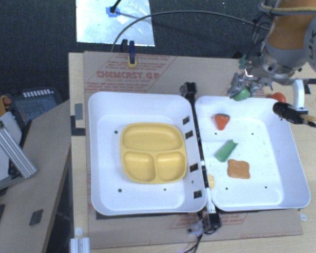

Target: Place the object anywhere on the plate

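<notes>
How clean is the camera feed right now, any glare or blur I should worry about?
Camera view: the foil sheet behind the bench glares bright; the white bins look slightly washed out; the yellow plate and the toys are sharp; the tool and wrist look soft, with a green piece at its tip.

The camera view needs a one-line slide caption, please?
Gripper holds a green piece above the right bin; yellow plate waits left.

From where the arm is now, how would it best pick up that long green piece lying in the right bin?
Probably from straight above, closing the jaws across the middle of the green piece, on its two long sides. It lies flat and slanted, long and narrow, so its width is the easy span. The orange slice sits close to its lower end, so mid-length is safer.
</notes>
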You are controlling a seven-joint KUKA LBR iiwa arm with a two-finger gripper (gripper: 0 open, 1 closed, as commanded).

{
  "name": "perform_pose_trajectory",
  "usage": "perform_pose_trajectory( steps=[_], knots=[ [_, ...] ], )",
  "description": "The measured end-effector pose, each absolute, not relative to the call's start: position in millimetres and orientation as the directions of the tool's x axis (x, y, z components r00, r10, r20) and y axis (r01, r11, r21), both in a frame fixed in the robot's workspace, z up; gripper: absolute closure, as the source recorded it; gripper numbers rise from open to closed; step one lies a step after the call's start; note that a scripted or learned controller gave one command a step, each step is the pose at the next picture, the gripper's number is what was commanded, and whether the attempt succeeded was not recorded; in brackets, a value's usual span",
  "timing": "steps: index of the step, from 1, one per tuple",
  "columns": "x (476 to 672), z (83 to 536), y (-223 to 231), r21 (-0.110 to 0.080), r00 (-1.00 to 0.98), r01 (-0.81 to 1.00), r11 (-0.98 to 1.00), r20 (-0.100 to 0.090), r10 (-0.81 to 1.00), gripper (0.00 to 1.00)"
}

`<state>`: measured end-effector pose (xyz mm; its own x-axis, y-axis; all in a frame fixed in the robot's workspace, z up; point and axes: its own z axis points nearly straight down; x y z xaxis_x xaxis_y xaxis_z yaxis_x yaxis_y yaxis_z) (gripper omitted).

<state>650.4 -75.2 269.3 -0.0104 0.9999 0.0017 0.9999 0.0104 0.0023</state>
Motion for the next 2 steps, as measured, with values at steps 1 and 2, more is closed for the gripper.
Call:
perform_pose_trajectory(
  steps=[1, 2],
  knots=[
    [651.9, 254, -27, 0.001, -0.009, 1.000, 0.009, 0.002, 1.000, 1.00],
    [659.7, 247, 23, 0.002, -0.010, 1.000, 0.010, 0.001, 1.000, 1.00]
  ],
)
